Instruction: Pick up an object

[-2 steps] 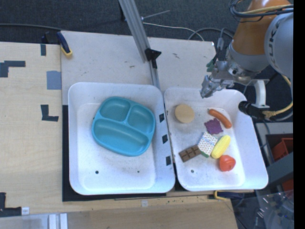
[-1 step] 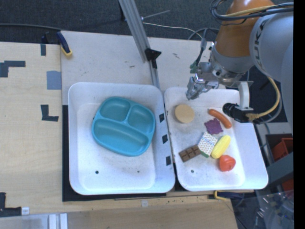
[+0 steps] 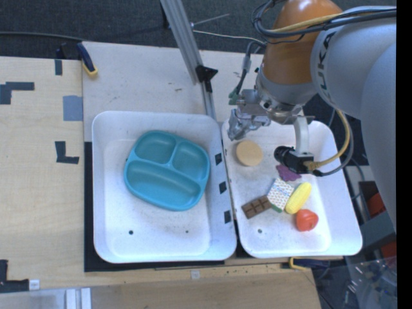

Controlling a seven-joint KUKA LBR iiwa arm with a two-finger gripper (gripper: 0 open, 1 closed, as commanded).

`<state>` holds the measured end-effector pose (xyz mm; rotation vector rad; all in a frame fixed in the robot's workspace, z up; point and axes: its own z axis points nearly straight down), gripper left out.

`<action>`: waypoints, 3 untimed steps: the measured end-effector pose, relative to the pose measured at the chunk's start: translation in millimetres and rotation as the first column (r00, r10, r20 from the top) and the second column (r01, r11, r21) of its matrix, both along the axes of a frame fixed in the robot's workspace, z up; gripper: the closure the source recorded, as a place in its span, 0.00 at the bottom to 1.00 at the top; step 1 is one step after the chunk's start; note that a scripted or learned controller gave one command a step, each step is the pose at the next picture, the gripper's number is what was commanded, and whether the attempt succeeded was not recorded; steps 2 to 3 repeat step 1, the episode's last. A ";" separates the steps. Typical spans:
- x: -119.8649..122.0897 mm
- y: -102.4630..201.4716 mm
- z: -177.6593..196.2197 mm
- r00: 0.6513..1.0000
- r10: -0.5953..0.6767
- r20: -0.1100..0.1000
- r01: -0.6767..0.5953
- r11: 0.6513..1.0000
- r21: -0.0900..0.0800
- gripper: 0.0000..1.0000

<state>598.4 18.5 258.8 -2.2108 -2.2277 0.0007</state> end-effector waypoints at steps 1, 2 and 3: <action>-7.3 50.1 0.2 1.000 -0.001 0.000 0.001 1.000 -0.001 1.00; -7.3 50.1 0.2 1.000 -0.001 0.000 0.001 1.000 -0.001 1.00; -7.3 50.1 0.2 1.000 -0.001 0.000 0.001 1.000 -0.001 1.00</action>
